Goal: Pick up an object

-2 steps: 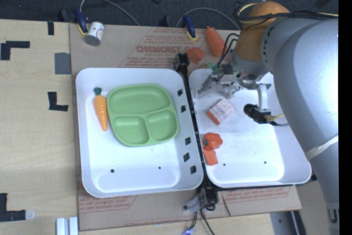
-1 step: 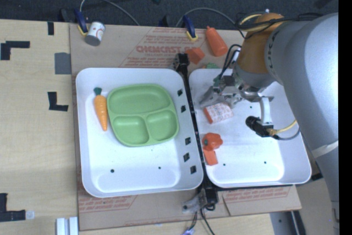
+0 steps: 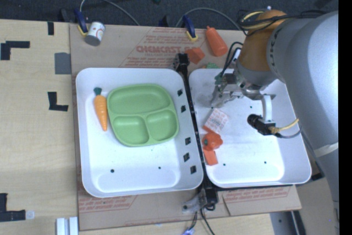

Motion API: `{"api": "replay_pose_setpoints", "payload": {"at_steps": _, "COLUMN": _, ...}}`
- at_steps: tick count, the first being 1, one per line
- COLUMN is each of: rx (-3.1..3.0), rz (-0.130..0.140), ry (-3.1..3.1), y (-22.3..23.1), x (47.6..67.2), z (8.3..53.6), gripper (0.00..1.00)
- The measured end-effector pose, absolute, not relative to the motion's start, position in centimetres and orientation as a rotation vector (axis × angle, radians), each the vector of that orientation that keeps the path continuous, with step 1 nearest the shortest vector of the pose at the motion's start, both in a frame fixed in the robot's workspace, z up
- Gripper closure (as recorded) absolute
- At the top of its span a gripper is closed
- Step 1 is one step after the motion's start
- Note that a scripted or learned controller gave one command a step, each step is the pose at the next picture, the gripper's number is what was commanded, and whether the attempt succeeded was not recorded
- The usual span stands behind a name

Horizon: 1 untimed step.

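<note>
My gripper hangs over the upper left part of the right bin, fingers pointing down toward the bin floor. Just below it lies a small white and red packet. Lower along the bin's left side sit an orange-red toy vegetable and a small orange block. Nothing shows between the fingers. In the left bin rests a green divided plate, with a toy carrot to its left.
Outside the bins, on the cardboard at the back, lie an orange toy, a smaller orange piece and a small can. A black divider runs between the bins. The arm's grey body covers the right bin's right side.
</note>
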<state>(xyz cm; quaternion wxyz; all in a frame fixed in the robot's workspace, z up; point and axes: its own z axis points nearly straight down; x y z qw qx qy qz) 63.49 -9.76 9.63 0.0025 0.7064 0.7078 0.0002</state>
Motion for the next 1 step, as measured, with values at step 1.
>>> {"api": "replay_pose_setpoints", "payload": {"at_steps": 1, "rx": 2.216, "rz": 0.0, "ry": 2.22, "y": -9.76, "x": 63.48, "z": 9.63, "gripper": 0.0}}
